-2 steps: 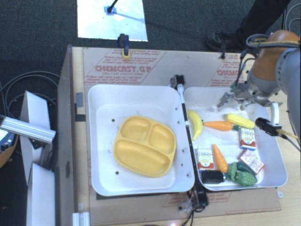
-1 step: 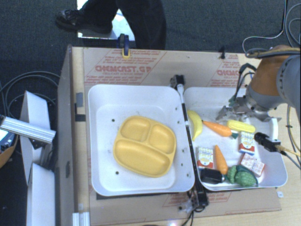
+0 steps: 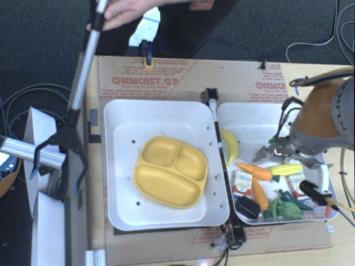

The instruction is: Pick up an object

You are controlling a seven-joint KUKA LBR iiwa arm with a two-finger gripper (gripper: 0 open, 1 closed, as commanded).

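The right bin (image 3: 249,118) holds several toy foods. A yellow banana (image 3: 230,144) lies by its left wall, an orange carrot (image 3: 255,171) sits in the middle, and a second carrot (image 3: 260,194) lies below it. There is also a yellow corn cob (image 3: 287,170), a green leafy piece (image 3: 285,208), a black block (image 3: 248,208) and a small printed packet (image 3: 242,182). My gripper (image 3: 275,149) hangs low over the right bin, just above the corn and to the right of the banana. Nothing can be seen held in it.
The left bin (image 3: 119,165) holds a yellow divided plate (image 3: 169,172). A person's hand (image 3: 130,4) at the top left holds a long grabber stick (image 3: 77,87) that runs down the bench's left side. Cables lie at the right edge.
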